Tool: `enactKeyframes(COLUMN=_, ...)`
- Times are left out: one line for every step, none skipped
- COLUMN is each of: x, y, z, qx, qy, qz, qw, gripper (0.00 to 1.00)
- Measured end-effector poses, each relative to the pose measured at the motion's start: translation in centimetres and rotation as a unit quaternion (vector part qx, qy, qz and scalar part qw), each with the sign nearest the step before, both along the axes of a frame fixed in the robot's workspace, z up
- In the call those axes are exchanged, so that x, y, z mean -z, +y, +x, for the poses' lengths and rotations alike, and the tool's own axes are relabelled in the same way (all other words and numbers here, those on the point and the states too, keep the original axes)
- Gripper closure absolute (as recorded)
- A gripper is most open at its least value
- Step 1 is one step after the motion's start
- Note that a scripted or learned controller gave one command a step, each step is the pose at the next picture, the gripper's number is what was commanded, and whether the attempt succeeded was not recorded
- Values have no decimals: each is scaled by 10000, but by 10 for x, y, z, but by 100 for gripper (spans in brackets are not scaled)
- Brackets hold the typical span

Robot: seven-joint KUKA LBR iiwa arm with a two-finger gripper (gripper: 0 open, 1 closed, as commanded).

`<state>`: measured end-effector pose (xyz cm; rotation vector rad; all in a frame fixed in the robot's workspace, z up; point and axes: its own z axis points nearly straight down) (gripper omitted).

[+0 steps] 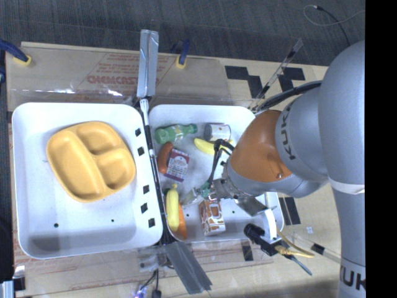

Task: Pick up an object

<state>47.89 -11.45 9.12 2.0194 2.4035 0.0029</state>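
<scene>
Since the arm (291,148) reaches in from the right and its orange band hangs over the right bin (186,113), the gripper (206,194) is mostly buried under the wrist; it sits low over the middle of that bin, toward the near edge. Open or clenched: can't tell from here, and nothing is visibly held. Candidate objects are all in the right bin. Along the far edge: green bottle (175,132) lying on its side, silver can (217,130) just beside it to the right. Yellow banana-shaped piece (205,146) lies below the can, right at the edge of the orange band. By the left edge, mid-bin: reddish item (164,157) with a purple-and-white packet (177,165) lying on or against it. Near-left corner: yellow oblong piece (172,205) touching an orange one (181,221). Brown-and-white carton (212,217) lies by the near edge, just beside the gripper on its near side; touching or not, can't say. Left bin (31,228) carries a yellow compartment tray (92,160) in its middle, tilted a bit relative to the bin edges, well apart from the gripper.
</scene>
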Motion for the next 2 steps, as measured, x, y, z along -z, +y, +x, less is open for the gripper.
enactKeyframes(x=-7, y=-1, z=2, qx=-31, qy=7, qz=-2, qw=10000, gripper=100)
enactKeyframes(x=-160, y=67, z=-1, qx=-234, qy=37, qz=1, qw=9997, gripper=100)
